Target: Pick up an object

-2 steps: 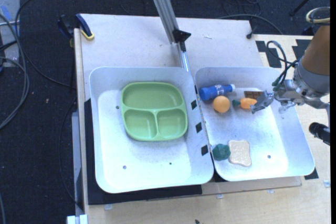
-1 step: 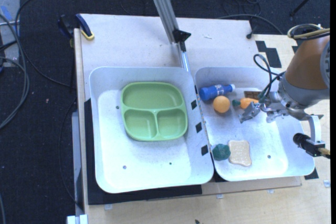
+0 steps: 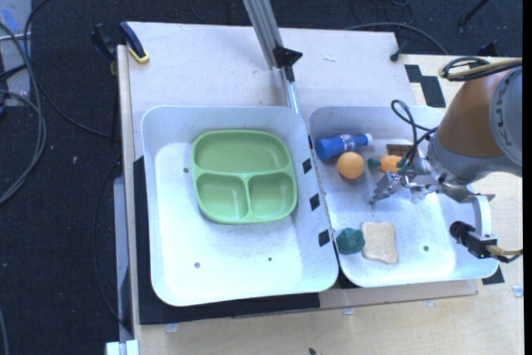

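Note:
The right bin [image 3: 432, 266] holds a blue bottle [image 3: 339, 145] lying on its side at the back left and an orange ball [image 3: 352, 166] just in front of it. A small orange piece [image 3: 389, 164] lies right of the ball. Near the front lie a slice of toast [image 3: 381, 243] and a dark green lump [image 3: 350, 240] to its left. My gripper [image 3: 384, 190] hangs low over the middle of this bin, just below the orange piece and right of the ball, above the toast. Nothing shows in its grasp.
The left bin [image 3: 166, 262] carries a green divided plate [image 3: 245, 176]. A slanted metal pole [image 3: 259, 4] runs down to the bins' shared back corner. The arm's orange band [image 3: 475, 119] and a black cable [image 3: 407, 122] sit over the right bin's right side.

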`<control>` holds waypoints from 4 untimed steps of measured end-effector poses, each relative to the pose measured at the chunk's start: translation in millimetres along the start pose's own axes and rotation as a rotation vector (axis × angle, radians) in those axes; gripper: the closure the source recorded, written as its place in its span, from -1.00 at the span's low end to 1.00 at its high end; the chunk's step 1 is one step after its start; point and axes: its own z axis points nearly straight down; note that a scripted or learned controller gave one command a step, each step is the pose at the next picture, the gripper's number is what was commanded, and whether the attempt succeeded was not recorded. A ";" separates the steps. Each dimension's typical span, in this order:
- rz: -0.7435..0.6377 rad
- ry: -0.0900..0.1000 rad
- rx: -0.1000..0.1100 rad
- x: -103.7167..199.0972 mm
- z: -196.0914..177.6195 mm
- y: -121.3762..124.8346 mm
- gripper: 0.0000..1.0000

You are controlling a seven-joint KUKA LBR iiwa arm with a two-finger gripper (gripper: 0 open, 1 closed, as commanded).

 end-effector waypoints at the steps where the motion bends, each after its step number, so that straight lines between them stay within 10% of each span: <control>1: 0.001 -0.002 -0.003 -1.3 -12.4 1.0 1.00; 4: -0.002 -0.001 -0.004 -2.8 -154.4 12.5 1.00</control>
